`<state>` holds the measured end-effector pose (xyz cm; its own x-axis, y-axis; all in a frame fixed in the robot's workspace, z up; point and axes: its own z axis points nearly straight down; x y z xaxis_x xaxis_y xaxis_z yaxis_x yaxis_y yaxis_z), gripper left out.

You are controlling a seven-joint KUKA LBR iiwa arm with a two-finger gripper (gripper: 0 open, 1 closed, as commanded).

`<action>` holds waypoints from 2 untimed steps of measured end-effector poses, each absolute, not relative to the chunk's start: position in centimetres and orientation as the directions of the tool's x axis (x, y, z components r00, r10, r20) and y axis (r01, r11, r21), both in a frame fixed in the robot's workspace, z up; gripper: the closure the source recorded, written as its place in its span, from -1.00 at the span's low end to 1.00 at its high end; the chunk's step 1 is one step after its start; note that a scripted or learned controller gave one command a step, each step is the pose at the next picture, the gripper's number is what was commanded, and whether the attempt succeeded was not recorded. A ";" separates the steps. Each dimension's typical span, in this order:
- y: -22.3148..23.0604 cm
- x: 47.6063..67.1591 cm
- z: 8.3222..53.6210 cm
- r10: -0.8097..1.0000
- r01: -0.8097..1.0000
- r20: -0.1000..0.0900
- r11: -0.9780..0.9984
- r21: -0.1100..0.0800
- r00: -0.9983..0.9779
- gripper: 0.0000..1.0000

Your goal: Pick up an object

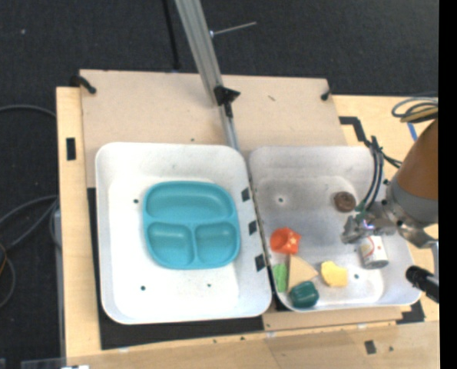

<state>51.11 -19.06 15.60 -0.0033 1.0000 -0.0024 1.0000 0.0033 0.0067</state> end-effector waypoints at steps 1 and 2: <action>-19.6 51.1 20.1 1.000 1.000 -0.003 0.003 0.008 -0.003 1.00; -19.8 51.3 23.2 1.000 1.000 -0.003 0.004 0.006 -0.004 1.00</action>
<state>51.32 -19.78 23.18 -0.0036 1.0000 -0.0026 1.0000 0.0036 0.0064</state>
